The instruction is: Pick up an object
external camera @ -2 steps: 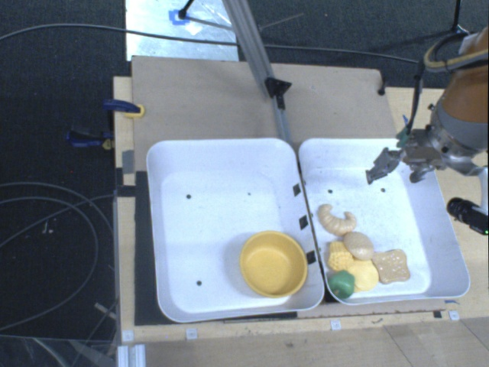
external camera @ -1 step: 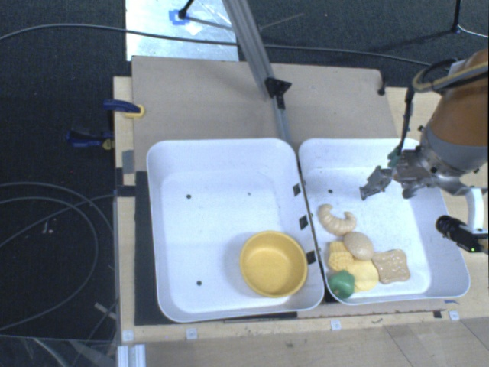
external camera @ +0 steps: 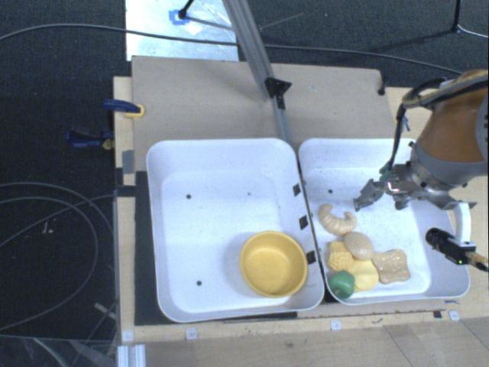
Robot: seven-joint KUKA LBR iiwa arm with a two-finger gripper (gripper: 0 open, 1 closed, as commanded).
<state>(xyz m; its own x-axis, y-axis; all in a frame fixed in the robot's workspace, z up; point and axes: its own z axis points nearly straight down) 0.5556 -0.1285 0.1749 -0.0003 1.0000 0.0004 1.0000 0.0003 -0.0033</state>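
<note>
The brown surface (external camera: 229, 98) carries two white bins. The left bin (external camera: 191, 167) holds a yellow bowl (external camera: 273, 263). The right bin (external camera: 344, 163) is the landmark: the arm (external camera: 454, 128) leans over its right half, with the gripper (external camera: 378, 192) above bare floor near its middle. I cannot tell how far the fingers are spread; nothing sits between them. The toy foods, any of them a candidate, cluster in the bin's front: a curled pastry (external camera: 336, 220), a cracker (external camera: 391, 266), a corn piece (external camera: 340, 255), a green ball (external camera: 342, 284). They touch, so a descent could wedge between two or knock one aside.
</note>
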